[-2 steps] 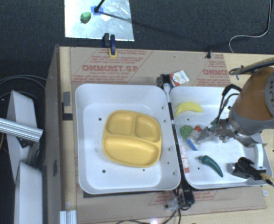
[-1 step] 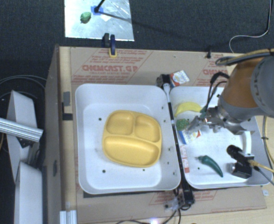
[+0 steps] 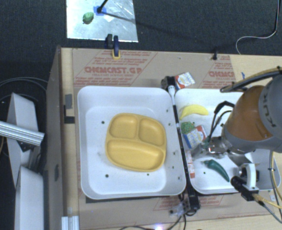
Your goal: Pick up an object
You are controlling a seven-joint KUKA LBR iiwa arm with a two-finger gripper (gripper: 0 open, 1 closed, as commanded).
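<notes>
The arm reaches in over the right bin (image 3: 213,188), its orange band above the wrist. The gripper (image 3: 202,149) sits low near the bin's left wall; its fingers are too small and blurred to tell whether they are parted or closed on anything. A small printed packet (image 3: 193,137) lies touching or just under it. A banana (image 3: 193,110) lies toward the bin's far left corner, a dark green pepper-like item (image 3: 217,169) near its front edge. The left bin (image 3: 90,128) holds a yellow divided tray (image 3: 135,141) at its centre.
</notes>
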